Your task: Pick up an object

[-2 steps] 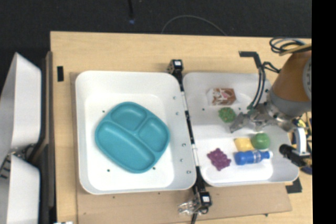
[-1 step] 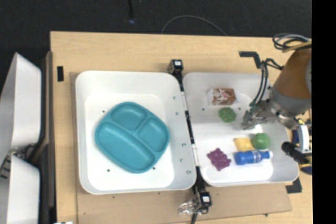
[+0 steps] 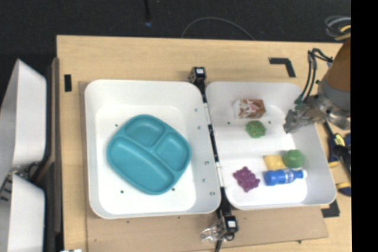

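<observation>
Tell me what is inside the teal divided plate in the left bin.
The teal divided plastic plate shows three compartments with nothing visible in them. It covers the white left bin's floor beneath it, so that patch is unseen.

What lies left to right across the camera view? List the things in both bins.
Teal divided plate → purple grape cluster → green ball → blue bottle → gripper.
</observation>
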Tool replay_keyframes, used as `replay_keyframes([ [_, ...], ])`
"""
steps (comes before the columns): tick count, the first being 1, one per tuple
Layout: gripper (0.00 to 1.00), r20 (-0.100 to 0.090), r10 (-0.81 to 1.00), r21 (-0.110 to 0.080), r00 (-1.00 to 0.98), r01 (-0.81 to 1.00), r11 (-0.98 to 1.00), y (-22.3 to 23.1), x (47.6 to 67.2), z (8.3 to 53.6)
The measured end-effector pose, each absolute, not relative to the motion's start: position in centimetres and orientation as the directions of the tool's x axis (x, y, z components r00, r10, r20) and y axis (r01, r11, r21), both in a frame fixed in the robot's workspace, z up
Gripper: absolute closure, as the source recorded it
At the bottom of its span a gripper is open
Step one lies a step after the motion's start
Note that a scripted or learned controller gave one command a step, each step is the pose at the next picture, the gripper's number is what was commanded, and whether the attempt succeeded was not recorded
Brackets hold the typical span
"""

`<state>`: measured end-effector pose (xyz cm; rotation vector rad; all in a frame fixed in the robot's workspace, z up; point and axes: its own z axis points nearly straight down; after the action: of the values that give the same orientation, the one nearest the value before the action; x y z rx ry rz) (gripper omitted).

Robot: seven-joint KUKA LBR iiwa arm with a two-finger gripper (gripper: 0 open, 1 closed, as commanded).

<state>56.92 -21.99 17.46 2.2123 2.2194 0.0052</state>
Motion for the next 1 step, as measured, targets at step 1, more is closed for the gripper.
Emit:
replay_keyframes([
  [1,1.0,-0.003,1.0,0.007,-0.003,1.0,0.003,-22.14,57.06,22.92],
])
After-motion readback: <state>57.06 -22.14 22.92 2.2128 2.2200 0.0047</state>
